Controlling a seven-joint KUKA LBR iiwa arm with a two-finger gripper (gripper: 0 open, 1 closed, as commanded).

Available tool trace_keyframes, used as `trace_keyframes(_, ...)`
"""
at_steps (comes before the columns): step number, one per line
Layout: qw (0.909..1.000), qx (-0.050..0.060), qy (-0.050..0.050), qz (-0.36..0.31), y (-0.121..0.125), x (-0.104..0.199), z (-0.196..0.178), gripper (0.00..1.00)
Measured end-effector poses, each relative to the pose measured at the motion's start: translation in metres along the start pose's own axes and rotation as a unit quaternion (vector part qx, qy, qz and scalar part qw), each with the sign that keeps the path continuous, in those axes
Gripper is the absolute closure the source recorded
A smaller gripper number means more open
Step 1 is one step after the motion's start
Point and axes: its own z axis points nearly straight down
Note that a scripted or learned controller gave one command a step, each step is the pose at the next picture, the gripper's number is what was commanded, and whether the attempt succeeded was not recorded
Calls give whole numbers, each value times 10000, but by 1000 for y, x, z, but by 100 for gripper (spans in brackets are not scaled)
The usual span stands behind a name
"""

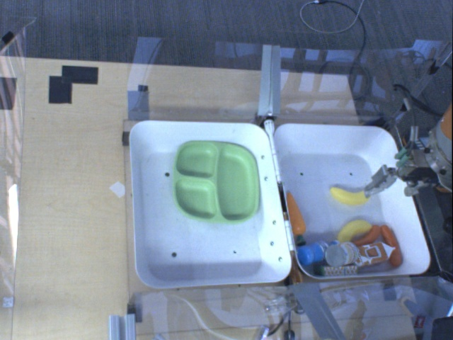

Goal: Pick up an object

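From the overhead camera view I am looking down on two white bins sitting side by side on the bench, and the arm is reaching in over the right rim of the right bin (pixel 396 142). The gripper (pixel 376 183) is hanging low near that bin's right edge, its tip angling toward a yellow banana (pixel 347 196) that is lying roughly mid-bin, just beside the tip or perhaps touching it; I cannot tell which. Nothing is sitting in the claw, and whether it is apart or together I cannot tell from this angle. Along the bin's near edge a second yellow piece (pixel 355 229) is lying against an orange carrot-like item (pixel 388 244), with a bottle with a blue cap (pixel 331 253) lying on its side toward the near left corner, and another orange carrot (pixel 296 214) is resting along the left wall. The left bin (pixel 148 211) is carrying a green divided tray (pixel 216 180) near its middle. I am judging this as the approach step, with the grasp not yet made. The next move is calling for centring the claw over the banana, dropping down around it, closing and then lifting straight up.
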Motion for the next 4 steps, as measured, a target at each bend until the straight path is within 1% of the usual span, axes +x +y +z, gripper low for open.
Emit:
trace_keyframes(1, 10000, 3, 5, 69, -13, -11, 143, 0)
trace_keyframes(2, 9994, -76, -4, -324, 82, 29, 174, 0)
trace_keyframes(3, 9994, -88, 3, -341, 84, 30, 164, 100)
trace_keyframes(4, 10000, -13, -1, -14, 65, 98, 23, 100)
